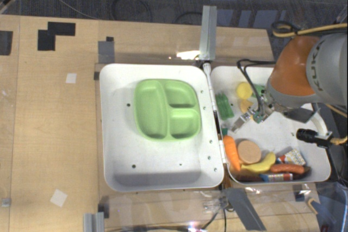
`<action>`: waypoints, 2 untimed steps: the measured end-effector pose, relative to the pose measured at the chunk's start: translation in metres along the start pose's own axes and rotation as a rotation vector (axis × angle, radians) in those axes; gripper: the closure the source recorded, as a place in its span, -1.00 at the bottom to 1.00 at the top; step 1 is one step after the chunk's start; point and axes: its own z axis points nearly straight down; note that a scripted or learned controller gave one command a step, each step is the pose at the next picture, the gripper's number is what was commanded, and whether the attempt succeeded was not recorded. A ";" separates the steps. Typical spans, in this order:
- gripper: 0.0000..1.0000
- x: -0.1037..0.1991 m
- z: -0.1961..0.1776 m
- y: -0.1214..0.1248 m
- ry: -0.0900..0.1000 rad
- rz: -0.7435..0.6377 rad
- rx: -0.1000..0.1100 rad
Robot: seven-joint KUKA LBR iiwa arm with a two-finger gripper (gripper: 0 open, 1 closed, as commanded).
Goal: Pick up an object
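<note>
Inside, green tray (166, 109) in left bin (117, 133), carrot (232, 152)

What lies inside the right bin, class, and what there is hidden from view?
The right bin holds a carrot, banana, round tan disc, green item and yellow item. The arm covers its far corner.

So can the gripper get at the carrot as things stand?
Probably yes. The carrot lies exposed along the right bin's left wall, nothing on top of it. The gripper hangs above and to its right. The wall and the round tan piece crowd its sides, so finger room looks tight.
</note>
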 end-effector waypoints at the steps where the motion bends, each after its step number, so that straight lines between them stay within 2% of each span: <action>1: -1.00 -0.043 0.001 0.057 0.000 0.301 0.002; 2: 1.00 -0.045 -0.013 0.060 -0.008 0.290 -0.004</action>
